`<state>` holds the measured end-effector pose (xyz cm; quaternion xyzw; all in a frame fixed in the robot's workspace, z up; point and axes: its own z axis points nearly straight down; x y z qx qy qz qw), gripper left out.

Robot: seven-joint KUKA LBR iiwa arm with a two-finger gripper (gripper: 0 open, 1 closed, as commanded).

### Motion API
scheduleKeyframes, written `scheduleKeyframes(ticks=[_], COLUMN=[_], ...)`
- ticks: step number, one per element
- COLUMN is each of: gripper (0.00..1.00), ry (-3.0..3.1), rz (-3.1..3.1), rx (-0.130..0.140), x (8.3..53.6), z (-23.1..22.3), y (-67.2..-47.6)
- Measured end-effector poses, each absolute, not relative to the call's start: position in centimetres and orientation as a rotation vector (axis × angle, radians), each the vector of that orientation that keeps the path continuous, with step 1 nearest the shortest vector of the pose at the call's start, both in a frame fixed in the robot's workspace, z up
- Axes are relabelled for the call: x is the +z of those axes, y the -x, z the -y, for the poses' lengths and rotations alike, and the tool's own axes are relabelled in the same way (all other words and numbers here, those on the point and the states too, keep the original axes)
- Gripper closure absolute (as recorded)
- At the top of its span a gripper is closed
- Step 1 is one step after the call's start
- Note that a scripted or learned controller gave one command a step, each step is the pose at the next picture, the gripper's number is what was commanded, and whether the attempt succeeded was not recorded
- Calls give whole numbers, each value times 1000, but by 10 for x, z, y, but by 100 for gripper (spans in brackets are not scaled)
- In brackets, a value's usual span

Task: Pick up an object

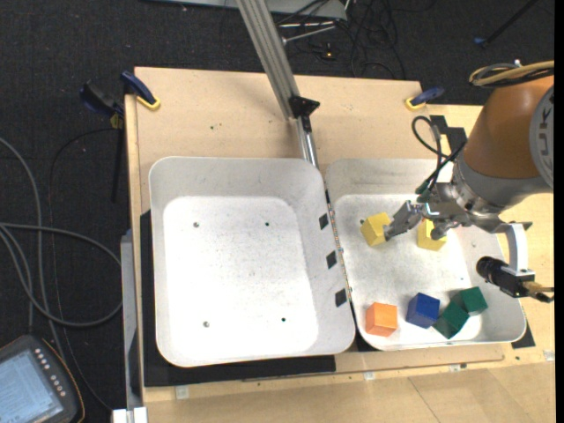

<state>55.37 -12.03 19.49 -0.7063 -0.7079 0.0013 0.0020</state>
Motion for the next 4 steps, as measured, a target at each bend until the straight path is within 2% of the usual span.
scheduleKeyframes(ticks=[1,2,3,4], gripper=[0,0,0,100], ry=[2221,2219,2223,2224], rz=[2221,2216,2220,2221], rx=[0,6,2,-2], x=[197,141,93,105], z=[121,118,118,118], y=[-555,-544,-544,-544])
